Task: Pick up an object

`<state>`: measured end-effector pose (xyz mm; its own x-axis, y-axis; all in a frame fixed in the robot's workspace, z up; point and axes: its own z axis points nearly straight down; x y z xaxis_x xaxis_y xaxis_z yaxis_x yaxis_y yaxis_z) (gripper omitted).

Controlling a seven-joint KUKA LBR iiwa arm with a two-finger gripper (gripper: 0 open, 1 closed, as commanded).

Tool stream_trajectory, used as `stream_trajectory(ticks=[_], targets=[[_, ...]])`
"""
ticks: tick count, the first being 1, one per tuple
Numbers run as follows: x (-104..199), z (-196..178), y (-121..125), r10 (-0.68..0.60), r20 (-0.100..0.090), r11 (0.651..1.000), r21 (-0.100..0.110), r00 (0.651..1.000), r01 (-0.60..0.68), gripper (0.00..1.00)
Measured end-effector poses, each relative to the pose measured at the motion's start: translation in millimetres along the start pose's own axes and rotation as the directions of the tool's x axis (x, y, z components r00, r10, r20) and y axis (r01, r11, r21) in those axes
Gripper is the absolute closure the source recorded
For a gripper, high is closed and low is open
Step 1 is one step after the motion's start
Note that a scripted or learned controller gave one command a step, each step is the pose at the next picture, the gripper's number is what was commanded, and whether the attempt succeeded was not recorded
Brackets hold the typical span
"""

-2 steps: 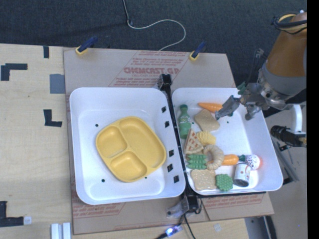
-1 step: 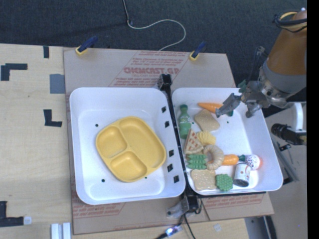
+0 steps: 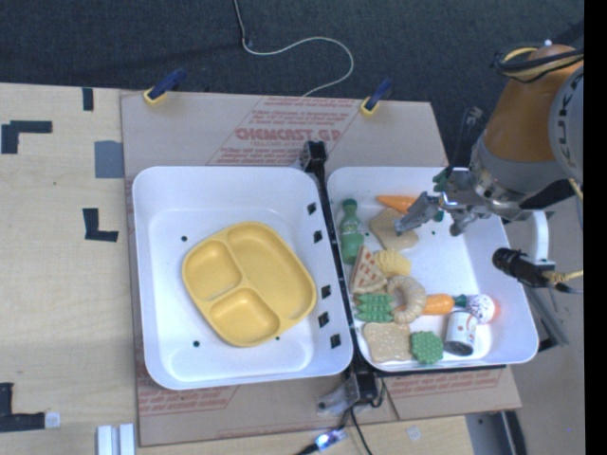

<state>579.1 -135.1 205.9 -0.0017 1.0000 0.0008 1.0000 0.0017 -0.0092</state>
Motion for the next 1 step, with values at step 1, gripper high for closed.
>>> stream_trajectory(ticks=[1], targets=[[3.2, 67.1, -1.3, 0.000, -0.001, 1.000, 0.002, 1.000, 0.000, 0.00]])
